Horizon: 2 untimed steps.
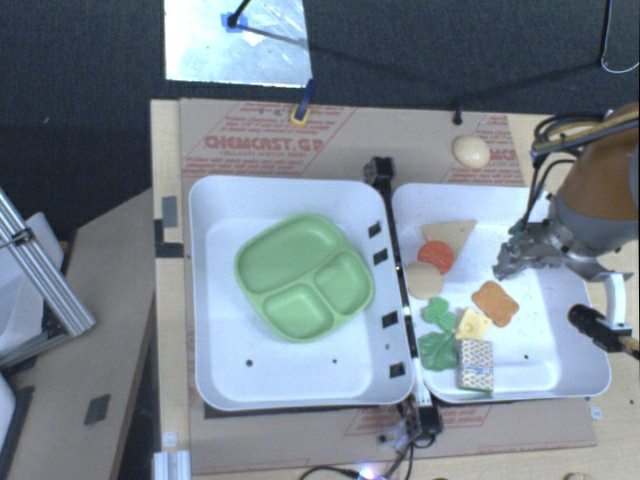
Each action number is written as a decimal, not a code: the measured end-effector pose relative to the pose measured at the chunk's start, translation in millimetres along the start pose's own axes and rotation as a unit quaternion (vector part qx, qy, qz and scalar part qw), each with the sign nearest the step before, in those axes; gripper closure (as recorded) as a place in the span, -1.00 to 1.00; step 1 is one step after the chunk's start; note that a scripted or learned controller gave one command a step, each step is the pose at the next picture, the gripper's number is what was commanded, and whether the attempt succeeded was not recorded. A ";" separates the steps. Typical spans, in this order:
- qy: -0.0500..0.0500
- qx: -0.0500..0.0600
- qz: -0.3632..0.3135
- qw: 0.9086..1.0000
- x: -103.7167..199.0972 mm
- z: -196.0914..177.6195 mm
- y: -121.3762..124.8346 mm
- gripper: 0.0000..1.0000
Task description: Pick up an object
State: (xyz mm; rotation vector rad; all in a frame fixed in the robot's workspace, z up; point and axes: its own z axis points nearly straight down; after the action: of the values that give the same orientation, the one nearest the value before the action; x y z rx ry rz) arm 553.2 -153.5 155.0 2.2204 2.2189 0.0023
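The gripper (512, 258), its grasp state impossible to tell, hangs low inside the right bin (575, 373) at the orange piece's (495, 302) one o'clock, seemingly lining up a pick.

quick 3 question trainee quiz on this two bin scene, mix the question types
1. True or false: the green divided plate lies in the left bin.
2. Multiple choice: which item sits closest to the gripper?
A. the orange piece
B. the patterned packet
C. the green leafy pieces
3. Fill in: the beige egg-shaped object rests outside the bins, on the ____ sheet behind the right bin.

Key
1. True
2. A
3. cardboard
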 end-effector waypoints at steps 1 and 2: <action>0.000 -0.001 -0.003 1.000 4.4 -61.8 5.4 1.00; 0.000 0.000 -0.003 1.000 4.4 -69.7 6.3 1.00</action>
State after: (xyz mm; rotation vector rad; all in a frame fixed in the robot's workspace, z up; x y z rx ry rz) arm 559.4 -149.1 224.7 2.2144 2.2245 0.0029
